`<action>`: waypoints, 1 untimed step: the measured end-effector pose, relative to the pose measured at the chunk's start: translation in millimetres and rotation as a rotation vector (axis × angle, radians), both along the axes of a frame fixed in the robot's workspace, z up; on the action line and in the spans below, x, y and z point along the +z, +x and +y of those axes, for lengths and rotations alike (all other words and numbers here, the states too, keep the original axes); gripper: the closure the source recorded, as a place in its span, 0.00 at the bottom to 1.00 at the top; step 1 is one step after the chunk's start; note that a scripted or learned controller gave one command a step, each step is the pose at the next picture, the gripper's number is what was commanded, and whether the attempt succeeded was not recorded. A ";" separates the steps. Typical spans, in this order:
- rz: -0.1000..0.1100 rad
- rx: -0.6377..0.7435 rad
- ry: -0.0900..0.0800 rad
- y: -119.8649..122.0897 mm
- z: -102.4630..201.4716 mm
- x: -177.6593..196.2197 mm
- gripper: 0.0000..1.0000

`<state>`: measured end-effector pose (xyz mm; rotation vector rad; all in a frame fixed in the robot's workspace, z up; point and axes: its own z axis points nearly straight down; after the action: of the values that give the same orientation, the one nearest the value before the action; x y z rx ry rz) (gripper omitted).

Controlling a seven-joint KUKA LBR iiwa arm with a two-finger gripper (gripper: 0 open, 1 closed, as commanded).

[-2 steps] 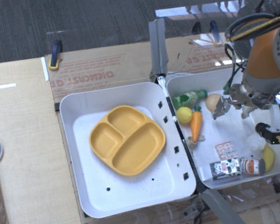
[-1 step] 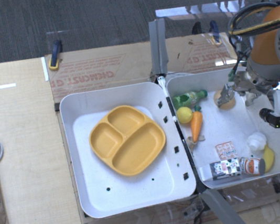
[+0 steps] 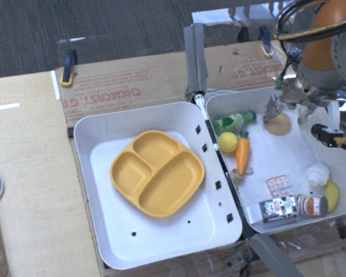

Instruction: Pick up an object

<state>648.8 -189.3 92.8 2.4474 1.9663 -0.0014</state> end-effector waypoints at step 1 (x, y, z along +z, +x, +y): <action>-0.009 0.004 -0.006 3.0 -1.1 15.9 1.00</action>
<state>651.8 -190.4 108.7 2.4357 1.9654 0.0036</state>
